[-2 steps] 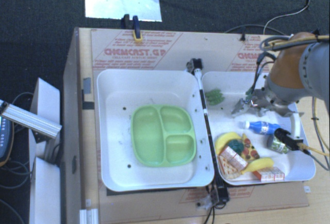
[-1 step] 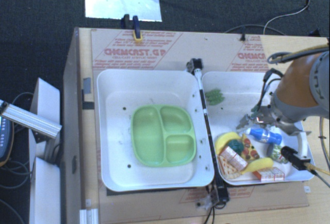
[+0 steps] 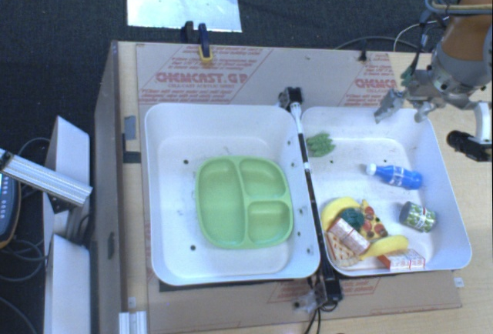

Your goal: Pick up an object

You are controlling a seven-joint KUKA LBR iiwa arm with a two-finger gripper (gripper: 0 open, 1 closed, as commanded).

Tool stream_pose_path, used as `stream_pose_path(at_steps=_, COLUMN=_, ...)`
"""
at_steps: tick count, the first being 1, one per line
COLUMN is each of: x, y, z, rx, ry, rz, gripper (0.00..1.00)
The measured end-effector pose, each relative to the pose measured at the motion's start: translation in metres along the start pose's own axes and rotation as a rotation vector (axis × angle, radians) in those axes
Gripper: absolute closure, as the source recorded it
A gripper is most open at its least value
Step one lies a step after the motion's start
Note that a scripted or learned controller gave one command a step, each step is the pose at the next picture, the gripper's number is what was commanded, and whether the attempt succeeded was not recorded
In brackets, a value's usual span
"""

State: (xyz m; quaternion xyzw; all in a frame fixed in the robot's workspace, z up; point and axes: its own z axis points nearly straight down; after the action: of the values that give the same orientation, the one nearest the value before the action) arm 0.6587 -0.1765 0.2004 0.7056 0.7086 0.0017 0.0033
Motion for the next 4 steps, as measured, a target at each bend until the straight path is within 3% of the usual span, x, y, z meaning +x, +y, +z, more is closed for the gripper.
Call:
stream_pose_path(at_steps=1, x=-0.024, y=-0.042, z=0.116, rx=0.006, ry=0.001, rz=0.003, gripper=0.00)
stream_pose_path(at_steps=2, x=-0.006, y=-0.084, z=0.115, rx=0.006, ry=0.002, rz=0.004, gripper=0.00)
stream_pose_path(at_steps=3, x=-0.030, y=-0.136, z=0.115, rx=0.006, ry=0.001, rz=0.004, gripper=0.00)
stream_pose_path(at_steps=4, x=-0.026, y=-0.102, z=-0.099, rx=0.001, ry=0.000, rz=0.001, gripper=0.00)
